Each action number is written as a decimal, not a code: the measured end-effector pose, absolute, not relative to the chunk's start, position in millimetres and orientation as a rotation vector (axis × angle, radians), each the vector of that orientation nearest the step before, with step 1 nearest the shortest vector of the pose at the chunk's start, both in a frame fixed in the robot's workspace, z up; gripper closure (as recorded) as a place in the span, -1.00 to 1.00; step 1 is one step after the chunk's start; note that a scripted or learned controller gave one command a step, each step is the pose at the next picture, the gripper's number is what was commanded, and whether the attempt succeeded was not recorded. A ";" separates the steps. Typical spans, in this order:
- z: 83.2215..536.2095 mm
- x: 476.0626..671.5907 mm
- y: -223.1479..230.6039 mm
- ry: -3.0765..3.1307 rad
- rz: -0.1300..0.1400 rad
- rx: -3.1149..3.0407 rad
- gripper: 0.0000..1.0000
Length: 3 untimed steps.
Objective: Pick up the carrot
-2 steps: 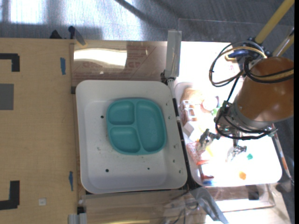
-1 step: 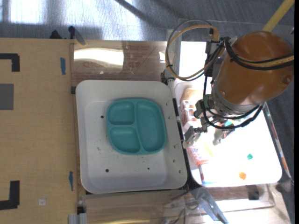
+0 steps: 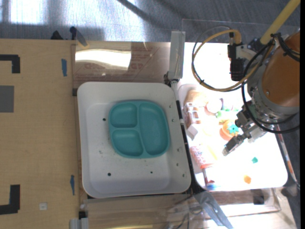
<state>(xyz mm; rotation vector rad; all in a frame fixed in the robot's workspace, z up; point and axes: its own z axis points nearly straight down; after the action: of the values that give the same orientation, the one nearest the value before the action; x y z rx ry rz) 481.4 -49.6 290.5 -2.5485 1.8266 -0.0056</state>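
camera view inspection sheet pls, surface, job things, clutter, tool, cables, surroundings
surface: left bin holds a teal divided plate; right bin is washed out by glare.
job's things: an orange piece, likely the carrot, lies in the right bin beside the tool.
clutter: small toys and packets, including a red-white packet and a small orange bit.
grippers: tool is low over the right bin; grasp unclear.
cables: yellow and black loops above the right bin.
surroundings: cardboard panel at left.

Small items crowding right bin
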 end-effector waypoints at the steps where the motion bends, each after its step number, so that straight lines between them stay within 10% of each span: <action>1: 196.1 550.9 -66.8 1.746 0.020 -2.611 -1.00; 2: 191.1 662.7 -79.9 1.443 0.002 -2.784 -1.00; 3: 93.4 569.2 -89.6 1.355 0.007 -2.832 -1.00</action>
<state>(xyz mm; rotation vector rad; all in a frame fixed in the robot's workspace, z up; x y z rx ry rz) 569.2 -89.6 93.4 -2.8318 1.3553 0.0074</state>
